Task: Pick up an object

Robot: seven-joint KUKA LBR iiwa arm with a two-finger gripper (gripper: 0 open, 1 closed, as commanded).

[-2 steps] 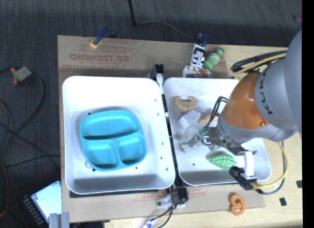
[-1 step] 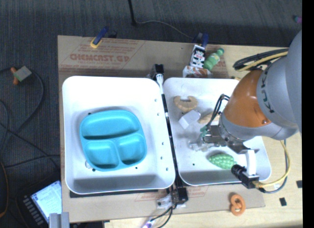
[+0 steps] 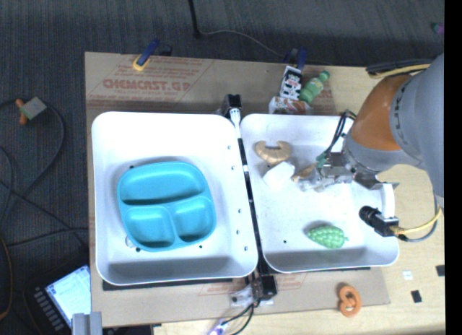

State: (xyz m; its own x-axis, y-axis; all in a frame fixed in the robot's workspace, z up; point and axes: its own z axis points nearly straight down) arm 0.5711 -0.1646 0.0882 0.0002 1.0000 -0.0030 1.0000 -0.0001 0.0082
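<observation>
Two shallow white bins side by side on a cardboard-covered bench, seen from above. Left bin (image 3: 108, 203) holding a blue divided tray (image 3: 166, 203) with three compartments. Right bin (image 3: 375, 254) holding a tan mushroom-shaped toy (image 3: 273, 151) near the upper left, a small white block (image 3: 278, 175) just below it, and a green bumpy toy like a grape bunch (image 3: 326, 236) near the lower edge. Grey arm with orange band reaching in from the right, gripper (image 3: 320, 175) low beside the white block; open or closed, cannot tell. Orange ring (image 3: 349, 299) lying on the bench below the right bin.
</observation>
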